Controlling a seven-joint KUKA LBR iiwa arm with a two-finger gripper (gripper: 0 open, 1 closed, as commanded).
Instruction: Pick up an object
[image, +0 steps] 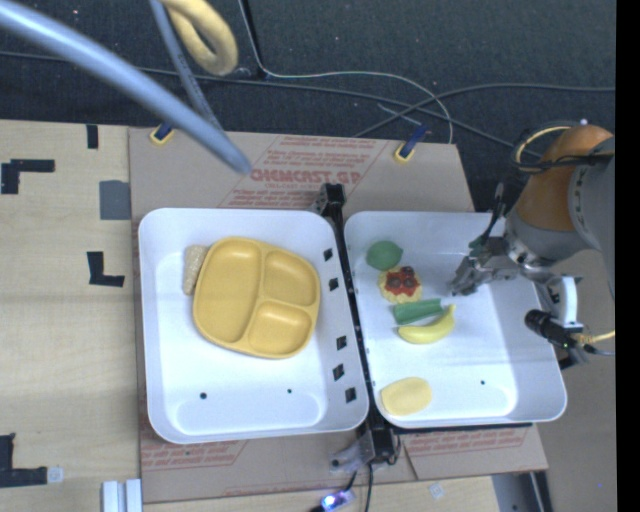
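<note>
the metal gripper (466, 281) hovers over the smooth white right bin (500, 390) near a curved banana (427, 328).

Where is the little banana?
The banana lies in the right bin, near its left side, just under a green piece and below the red berry tart.

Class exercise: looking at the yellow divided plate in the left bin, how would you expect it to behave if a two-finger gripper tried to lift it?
The yellow divided plastic plate looks moulded and shallow, so probably stiff and light. Its surface looks smooth and glossy, so it may slip. It is wide and lies flat in the left white bin, so a grip at the rim would likely tilt it.
</note>
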